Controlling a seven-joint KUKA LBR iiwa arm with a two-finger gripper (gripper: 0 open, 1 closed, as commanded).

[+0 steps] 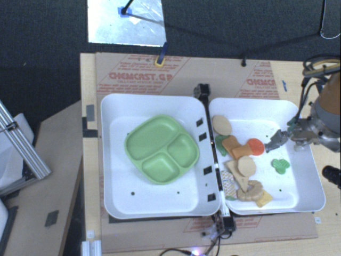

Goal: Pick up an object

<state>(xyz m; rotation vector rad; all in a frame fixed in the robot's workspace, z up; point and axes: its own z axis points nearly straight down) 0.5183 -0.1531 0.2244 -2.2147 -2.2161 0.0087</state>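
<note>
Here the fingers (pixel 276 141) hover over the right bin (pixel 306 196), just right of the red disc (pixel 256 146) (whether parted or closed, I cannot tell); nothing is visibly held.

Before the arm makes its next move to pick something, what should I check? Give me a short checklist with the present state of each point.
1. Hand is over the right bin: ok.
2. Hand holds nothing yet: cannot tell, its tips are too small to read.
3. A free target is near: ok, the red piece lies just left of the hand, the green piece just below it.
4. Targets apart from the pile: red piece touches the orange block, not ok; green piece lies alone, ok.
5. Green tray is out of the way in the left bin: ok.
</note>
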